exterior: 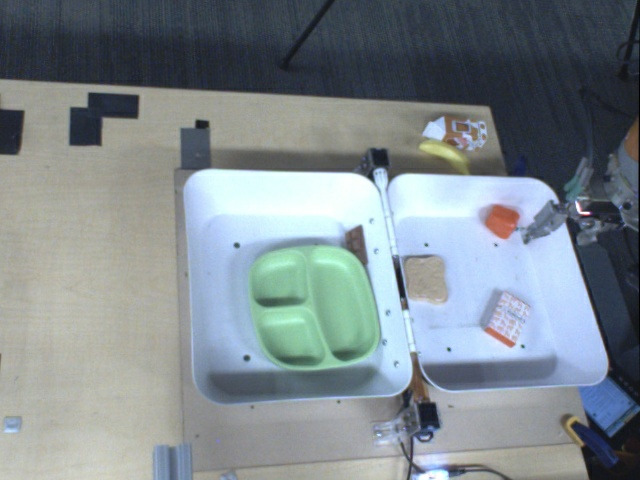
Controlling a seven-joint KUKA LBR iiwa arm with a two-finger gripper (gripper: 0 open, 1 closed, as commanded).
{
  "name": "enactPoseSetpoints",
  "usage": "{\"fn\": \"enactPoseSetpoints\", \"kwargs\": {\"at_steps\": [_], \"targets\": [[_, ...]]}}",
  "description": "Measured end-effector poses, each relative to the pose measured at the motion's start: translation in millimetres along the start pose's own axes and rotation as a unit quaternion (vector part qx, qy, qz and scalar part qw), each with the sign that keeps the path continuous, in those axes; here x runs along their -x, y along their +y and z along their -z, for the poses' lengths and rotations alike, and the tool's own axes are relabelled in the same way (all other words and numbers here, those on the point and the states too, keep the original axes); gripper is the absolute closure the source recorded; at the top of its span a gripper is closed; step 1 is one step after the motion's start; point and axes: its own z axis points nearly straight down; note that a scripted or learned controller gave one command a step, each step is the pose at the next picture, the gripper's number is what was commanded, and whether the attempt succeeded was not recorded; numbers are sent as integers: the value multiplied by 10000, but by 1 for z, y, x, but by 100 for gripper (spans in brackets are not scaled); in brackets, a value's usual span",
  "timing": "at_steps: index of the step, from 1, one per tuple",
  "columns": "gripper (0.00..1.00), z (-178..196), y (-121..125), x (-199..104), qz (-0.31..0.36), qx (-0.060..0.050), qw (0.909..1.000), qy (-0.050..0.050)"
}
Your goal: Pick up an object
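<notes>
The gripper (560, 220) is located at the right edge of the frame, over the upper right rim of the right bin (560, 363). Two slim fingers (541, 225) are seen pointing toward the lower left, with a gap between the tips; the fingers are parted and nothing is held between them. The orange object (503, 220) is positioned just to the left of the fingertips, on the bin floor, apart from them and outside the gap. Further toward the centre of the frame, a tan sponge-like block (427, 279) is placed near the left wall of the same bin. A small red and white packet (506, 318) is found below the orange object, tilted, in the lower right part of the bin. In the left bin (215, 218), a green divided tray (313, 306) is seated, with a small brown item (354, 239) at its upper right corner. Above the bins, on the bench (90, 298), a yellow item (443, 153) and a printed wrapper (458, 131) are noted.
</notes>
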Motion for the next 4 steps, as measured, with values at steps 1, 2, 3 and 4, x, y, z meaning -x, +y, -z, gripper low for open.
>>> {"fn": "enactPoseSetpoints", "kwargs": {"at_steps": [1, 2, 3, 4], "targets": [[0, -128, -69, -3, 6, 4, 10000, 21], [100, -118, -68, -3, 4, 9, 10000, 17], [100, -92, -1, -60, 10, -5, 10000, 18], [0, -92, -2, -58, 3, -13, 10000, 13]]}}
